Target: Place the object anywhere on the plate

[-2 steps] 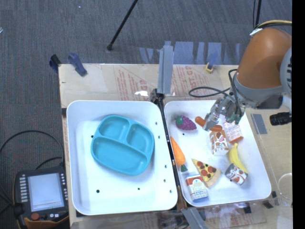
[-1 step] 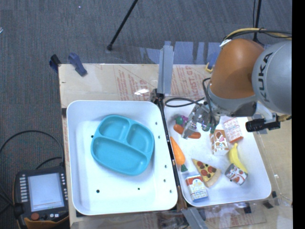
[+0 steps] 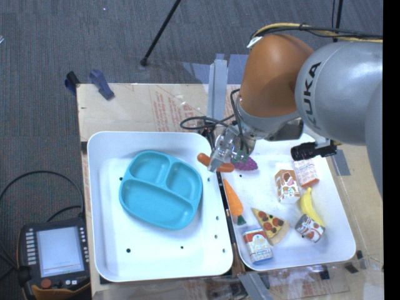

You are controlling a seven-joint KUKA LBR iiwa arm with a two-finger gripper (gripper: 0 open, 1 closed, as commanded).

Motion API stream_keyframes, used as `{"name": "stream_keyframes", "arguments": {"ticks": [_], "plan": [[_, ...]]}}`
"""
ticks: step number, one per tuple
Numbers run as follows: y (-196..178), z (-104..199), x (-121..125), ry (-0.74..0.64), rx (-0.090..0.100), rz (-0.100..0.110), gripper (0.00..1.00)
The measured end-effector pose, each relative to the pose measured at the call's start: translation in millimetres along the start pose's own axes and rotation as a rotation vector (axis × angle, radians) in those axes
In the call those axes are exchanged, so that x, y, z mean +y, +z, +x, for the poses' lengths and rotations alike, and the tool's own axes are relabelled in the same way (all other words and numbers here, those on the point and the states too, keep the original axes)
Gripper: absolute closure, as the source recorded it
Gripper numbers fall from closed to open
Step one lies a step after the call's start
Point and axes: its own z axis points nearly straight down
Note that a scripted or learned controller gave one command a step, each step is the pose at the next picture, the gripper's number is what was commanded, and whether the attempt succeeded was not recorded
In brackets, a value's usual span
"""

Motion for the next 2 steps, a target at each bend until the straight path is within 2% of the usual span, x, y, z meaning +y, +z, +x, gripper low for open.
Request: {"name": "stream_keyframes", "arguments": {"ticks": [1, 2], "plan": [[-30.0, -30.4, -39.5, -0.166, -0.002, 0.000, 1.00], [-30.0, -30.4, -39.5, -0.166, -0.002, 0.000, 0.00]]}}
